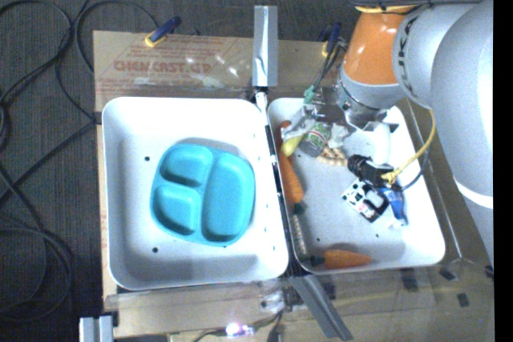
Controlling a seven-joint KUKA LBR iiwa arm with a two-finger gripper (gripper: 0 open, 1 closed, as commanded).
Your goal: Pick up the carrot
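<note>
Two orange carrots are in the right bin (pixel 417 248). One carrot (pixel 292 179) lies lengthwise against the bin's left wall. The second carrot (pixel 347 258) lies near the front wall. My gripper (pixel 318 116) hangs below the orange wrist band over the bin's back left corner, above a small heap of objects. It is above and to the right of the top end of the left-wall carrot, and no carrot is seen in it. The wrist body hides its tips.
Under the gripper sit a yellow object (pixel 289 145) and a small can-like item (pixel 313 142). A small white, black and red card (pixel 365 201) with a blue piece (pixel 395 205) lies mid-right. The left bin (pixel 120 196) holds a blue compartment tray (pixel 204 191).
</note>
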